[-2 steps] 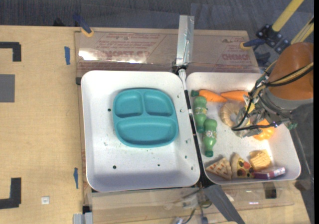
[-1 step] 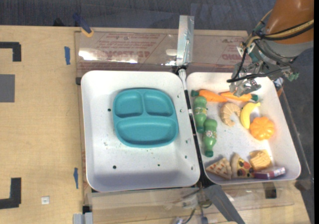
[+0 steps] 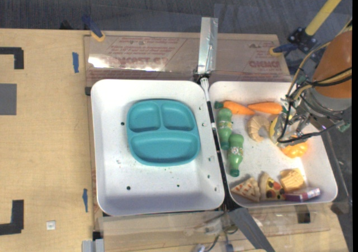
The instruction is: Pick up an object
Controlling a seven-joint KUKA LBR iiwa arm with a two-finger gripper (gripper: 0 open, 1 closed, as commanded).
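Note:
My gripper (image 3: pixel 289 126) hangs over the right side of the right bin (image 3: pixel 327 167), reaching in from the right under the orange-banded wrist (image 3: pixel 337 66). Cables cover it. Directly beneath it lie a yellow banana-like piece (image 3: pixel 274 127) and an orange-yellow toy (image 3: pixel 296 149). A beige shell-shaped toy (image 3: pixel 257 127) rests just to its left. Two carrots (image 3: pixel 238 108) (image 3: pixel 267 108) lie along the bin's far side. Two green bottles (image 3: pixel 225 126) (image 3: pixel 235 154) lie by the bin's left wall. Whether anything sits between the fingers is hidden.
At the right bin's near edge are a pizza slice (image 3: pixel 249 187), a muffin (image 3: pixel 291 178) and a purple tube (image 3: pixel 302 194). The left bin (image 3: pixel 106 178) holds a teal divided plate (image 3: pixel 163 131). A taped divider (image 3: pixel 207 49) rises behind the bins.

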